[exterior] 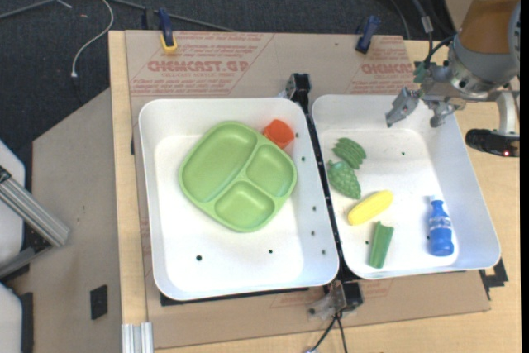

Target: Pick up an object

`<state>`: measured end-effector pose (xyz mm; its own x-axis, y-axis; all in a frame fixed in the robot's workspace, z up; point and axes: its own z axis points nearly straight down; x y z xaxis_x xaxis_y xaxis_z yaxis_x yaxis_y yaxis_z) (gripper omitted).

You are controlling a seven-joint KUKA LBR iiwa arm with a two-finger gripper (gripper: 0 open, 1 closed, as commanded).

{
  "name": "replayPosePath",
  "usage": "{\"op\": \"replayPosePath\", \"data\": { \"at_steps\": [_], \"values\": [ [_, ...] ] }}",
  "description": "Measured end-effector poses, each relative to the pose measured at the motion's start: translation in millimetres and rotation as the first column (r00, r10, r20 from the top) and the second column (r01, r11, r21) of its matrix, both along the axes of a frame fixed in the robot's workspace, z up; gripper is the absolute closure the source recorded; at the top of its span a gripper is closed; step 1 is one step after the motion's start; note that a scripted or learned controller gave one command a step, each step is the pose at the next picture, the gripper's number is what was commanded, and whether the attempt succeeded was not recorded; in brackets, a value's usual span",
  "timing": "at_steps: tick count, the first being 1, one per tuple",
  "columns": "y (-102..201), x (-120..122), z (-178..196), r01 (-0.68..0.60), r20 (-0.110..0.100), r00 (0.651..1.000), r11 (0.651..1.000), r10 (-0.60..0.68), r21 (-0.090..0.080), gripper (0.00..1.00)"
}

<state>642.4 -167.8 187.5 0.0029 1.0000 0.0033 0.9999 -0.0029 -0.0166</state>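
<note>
Nearest the camera, right white bin (471, 178): green plastic stick (380, 245), blue bottle (440, 228), yellow oblong piece (369, 207), two green leafy pieces (346, 165). Grey two-finger gripper (420, 113) hangs above this bin's far end, fingers (400, 109) spread wide, gripping nothing, touching nothing.

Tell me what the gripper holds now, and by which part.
Nothing. The gripper is open above the right bin, with no object between its fingers.
</note>
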Motion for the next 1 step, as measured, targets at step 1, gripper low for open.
{"op": "replayPosePath", "data": {
  "at_steps": [1],
  "values": [
    [0.4,3.4,9.8,-0.003,0.016,1.000,1.000,0.003,-0.003,0.00]
  ]
}}
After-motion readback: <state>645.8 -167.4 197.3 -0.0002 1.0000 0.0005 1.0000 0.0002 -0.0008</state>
